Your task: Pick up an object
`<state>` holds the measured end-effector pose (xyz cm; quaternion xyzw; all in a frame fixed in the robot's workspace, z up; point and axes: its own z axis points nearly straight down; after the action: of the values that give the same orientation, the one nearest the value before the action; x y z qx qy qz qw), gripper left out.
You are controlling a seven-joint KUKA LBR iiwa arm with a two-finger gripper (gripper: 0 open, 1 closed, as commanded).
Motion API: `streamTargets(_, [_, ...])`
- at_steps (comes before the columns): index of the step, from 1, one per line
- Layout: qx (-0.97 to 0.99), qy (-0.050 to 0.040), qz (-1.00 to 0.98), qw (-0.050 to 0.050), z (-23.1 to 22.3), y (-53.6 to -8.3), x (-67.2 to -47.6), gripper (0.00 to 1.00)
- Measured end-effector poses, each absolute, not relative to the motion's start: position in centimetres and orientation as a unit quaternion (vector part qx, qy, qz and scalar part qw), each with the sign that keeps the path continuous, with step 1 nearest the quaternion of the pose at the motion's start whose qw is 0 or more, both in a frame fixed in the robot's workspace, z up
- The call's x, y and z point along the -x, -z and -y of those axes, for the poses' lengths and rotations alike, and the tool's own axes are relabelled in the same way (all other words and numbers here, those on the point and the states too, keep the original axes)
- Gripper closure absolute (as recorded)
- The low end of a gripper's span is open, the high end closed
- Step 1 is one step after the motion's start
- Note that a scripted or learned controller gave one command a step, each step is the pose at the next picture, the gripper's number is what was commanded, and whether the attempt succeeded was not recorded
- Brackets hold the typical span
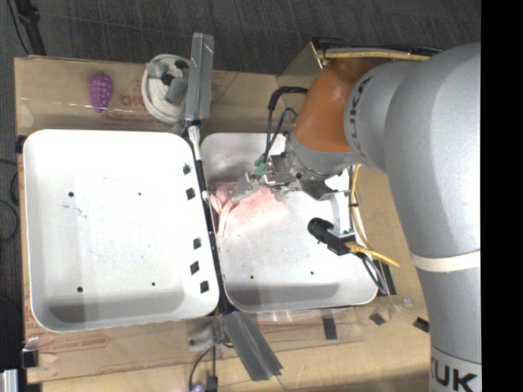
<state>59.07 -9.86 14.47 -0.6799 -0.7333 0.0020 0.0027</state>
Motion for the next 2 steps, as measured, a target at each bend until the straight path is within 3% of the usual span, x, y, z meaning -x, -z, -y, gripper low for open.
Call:
streamTargets(1, [0.627, -0.0008, 0.779, 0.001, 10.6, -9.1, -65.7, 0.0])
streamTargets(2, [0.596, -0.0005, 0.803, 0.001, 12.1, -9.2, -61.5, 0.0])
